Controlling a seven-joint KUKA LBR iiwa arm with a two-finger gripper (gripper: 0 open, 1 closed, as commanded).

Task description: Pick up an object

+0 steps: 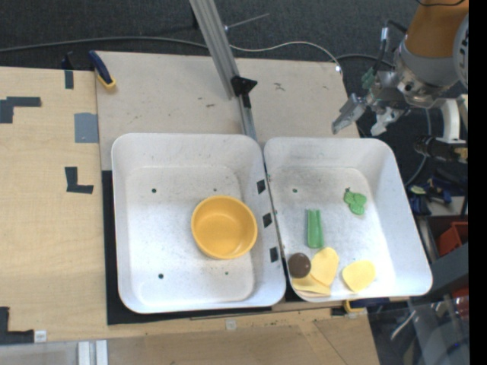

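Because the candidate objects lie along the near side of the right bin (396, 173), any pick begins from there: a brown ball (299, 265), two pale yellow pieces (325, 267) and (358, 275), a green stick (314, 228) with its long axis running near-to-far, and a small green lump (354, 201) further back. The left bin (129, 166) holds a yellow bowl (223, 226). The pincer (364, 112) hangs beyond the right bin's far rim, over the counter (167, 90), fingers apart and gripping nothing. Judged from this, the objects lie toward the camera from the pincer, the green lump nearest it.
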